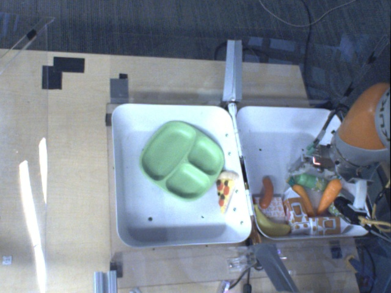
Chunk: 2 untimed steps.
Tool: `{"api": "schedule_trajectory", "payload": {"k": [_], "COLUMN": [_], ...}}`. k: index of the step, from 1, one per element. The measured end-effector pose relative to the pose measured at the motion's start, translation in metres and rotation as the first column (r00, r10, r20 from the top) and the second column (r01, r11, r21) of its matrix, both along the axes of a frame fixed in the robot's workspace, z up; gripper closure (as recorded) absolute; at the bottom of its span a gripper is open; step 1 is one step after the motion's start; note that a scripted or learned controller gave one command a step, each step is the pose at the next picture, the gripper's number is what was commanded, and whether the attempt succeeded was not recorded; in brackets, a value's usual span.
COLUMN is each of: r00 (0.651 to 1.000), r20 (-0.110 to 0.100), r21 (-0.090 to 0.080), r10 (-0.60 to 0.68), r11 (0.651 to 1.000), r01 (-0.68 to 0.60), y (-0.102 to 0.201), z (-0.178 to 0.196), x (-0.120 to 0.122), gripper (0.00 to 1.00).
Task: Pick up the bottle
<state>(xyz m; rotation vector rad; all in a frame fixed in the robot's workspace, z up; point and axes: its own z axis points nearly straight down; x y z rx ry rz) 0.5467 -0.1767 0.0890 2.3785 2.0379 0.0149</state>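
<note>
Two white bins (122,182) are set on a wooden bench (67,163), dark carpet (153,11) beyond; the gripper (317,161) is poised over the bottle (308,180).

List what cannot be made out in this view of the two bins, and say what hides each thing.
- Gripper, camera view: fingers hidden under the orange-banded wrist.
- Bottle: a greenish blur beneath the arm, outline unclear.
- Carton: print too small to read.
- Right bin: far right corner covered by the arm.
</note>
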Motion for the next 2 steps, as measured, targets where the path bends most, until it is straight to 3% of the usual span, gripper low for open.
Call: {"api": "schedule_trajectory", "payload": {"k": [1, 2], "r00": [1.000, 0.981], "r20": [0.008, -0.008], "r21": [0.003, 0.001], "r10": [0.004, -0.193], "r11": [1.000, 0.981], "r01": [-0.004, 0.193], "y": [0.003, -0.004], "z": [0.013, 0.108], "x": [0.004, -0.042], "gripper": [1.00, 1.00]}}
